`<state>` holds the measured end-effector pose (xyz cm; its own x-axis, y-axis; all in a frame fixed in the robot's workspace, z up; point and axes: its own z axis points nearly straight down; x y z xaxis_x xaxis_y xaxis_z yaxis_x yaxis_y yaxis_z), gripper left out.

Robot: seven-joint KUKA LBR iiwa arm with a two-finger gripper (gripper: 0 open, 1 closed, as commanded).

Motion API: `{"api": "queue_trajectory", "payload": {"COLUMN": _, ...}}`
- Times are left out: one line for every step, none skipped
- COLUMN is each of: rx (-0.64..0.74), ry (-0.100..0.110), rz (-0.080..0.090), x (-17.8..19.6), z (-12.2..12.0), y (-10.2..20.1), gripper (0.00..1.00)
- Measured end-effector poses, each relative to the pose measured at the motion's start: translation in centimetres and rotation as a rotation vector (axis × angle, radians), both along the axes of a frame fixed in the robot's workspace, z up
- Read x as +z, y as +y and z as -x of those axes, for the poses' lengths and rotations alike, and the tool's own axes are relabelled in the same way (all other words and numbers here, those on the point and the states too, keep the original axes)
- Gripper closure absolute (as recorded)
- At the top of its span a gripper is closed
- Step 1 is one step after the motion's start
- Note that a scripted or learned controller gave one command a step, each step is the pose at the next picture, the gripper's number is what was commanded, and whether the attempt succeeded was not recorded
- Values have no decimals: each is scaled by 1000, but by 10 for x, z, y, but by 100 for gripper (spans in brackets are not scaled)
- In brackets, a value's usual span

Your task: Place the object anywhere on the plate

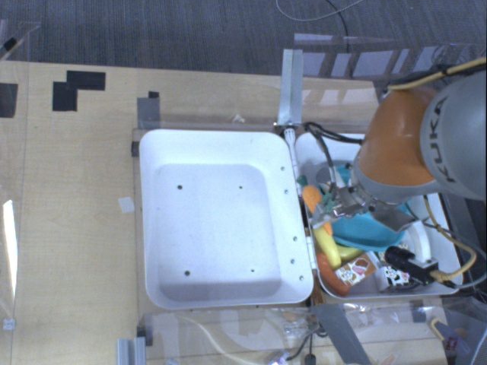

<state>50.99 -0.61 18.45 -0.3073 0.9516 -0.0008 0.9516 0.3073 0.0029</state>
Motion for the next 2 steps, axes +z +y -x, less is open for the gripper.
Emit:
{"api": "queue_trajectory", "payload": {"rx": -9, "ry": 0, "rz": 0, "x": 0, "z": -25, "y": 61, "gripper": 100}}
{"api": "queue_trajectory", "payload": {"rx": -193, "ry": 3, "rz": -1, "x": -47, "z": -17, "y": 120, "gripper": 100}}
